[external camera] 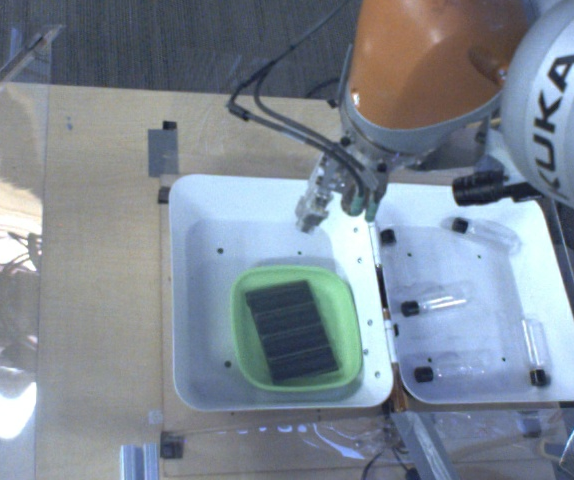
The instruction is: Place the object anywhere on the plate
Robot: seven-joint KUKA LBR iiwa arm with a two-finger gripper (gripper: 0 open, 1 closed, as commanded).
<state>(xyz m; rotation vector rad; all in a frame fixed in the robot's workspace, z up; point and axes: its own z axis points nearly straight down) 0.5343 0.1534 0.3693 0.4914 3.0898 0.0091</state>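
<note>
Wooden bench (87, 298), two white bins mid-frame. Left bin (192, 298) holds green plate (342, 313) at lower centre, dark ridged block (289, 332) lying flat on it. Right bin (557, 298) has clear tubes (433, 303) with black caps. My claw (339, 206) hangs over left bin's upper right edge, nothing visibly between them; can't tell its state.

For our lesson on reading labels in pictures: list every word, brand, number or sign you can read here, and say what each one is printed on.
"KUKA": black capitals on the grey arm, running slantwise at the right edge.
No other text can be read; the green plate, the dark object on it and both bins show no lettering.
</note>
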